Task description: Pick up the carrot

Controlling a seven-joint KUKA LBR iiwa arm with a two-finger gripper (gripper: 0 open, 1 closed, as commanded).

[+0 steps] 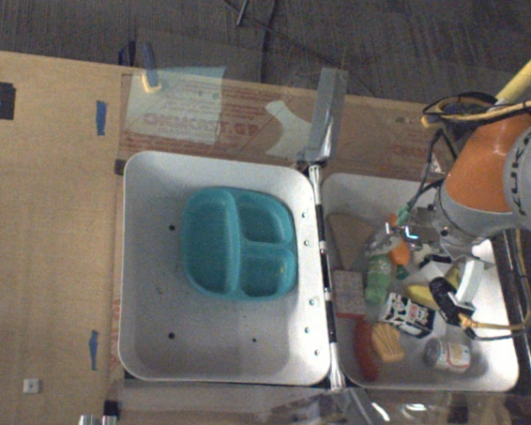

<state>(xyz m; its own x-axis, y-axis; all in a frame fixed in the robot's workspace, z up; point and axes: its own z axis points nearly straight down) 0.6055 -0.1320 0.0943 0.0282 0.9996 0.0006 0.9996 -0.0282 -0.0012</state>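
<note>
The carrot [400, 255] is a small orange piece in the right bin [499, 373], lying in the clutter near the bin's middle. My gripper [401, 236] hangs low over that bin, directly above the carrot and at or very near its top end. The grey wrist and orange band [482, 173] rise behind it to the upper right. The metal of the gripper overlaps the carrot's upper end, so contact is not clear.
Around the carrot lie a green bottle [376, 279], a banana [424, 295], a black-and-white carton [409, 314], a red item [365, 349], a tan waffle-like piece [387, 342] and a silver can [449, 354]. The left bin [139, 335] holds a teal divided plate [241, 243].
</note>
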